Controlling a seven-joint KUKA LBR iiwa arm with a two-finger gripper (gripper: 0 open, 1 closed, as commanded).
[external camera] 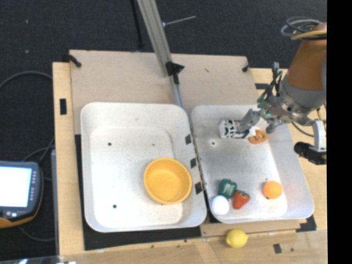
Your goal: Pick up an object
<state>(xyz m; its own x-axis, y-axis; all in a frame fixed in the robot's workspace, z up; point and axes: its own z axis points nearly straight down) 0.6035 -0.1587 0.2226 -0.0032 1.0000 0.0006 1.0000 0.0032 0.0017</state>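
My gripper (254,122) hangs over the far part of the right bin (286,164), its fingers spread open. Just left of one finger lies a small white and black toy (229,128). Beside the other finger, to the right, sits an orange-brown piece (257,137). Nothing is held between the fingers. Near the front of the same bin lie an orange ball (271,190), a red and green pepper-like toy (235,194) and a white ball (220,205).
A yellow bowl (168,180) sits in the left bin (110,147). A yellow lemon (236,238) lies on the bench in front of the right bin. A metal pole (159,37) rises behind the bins. A screen (16,188) stands at far left.
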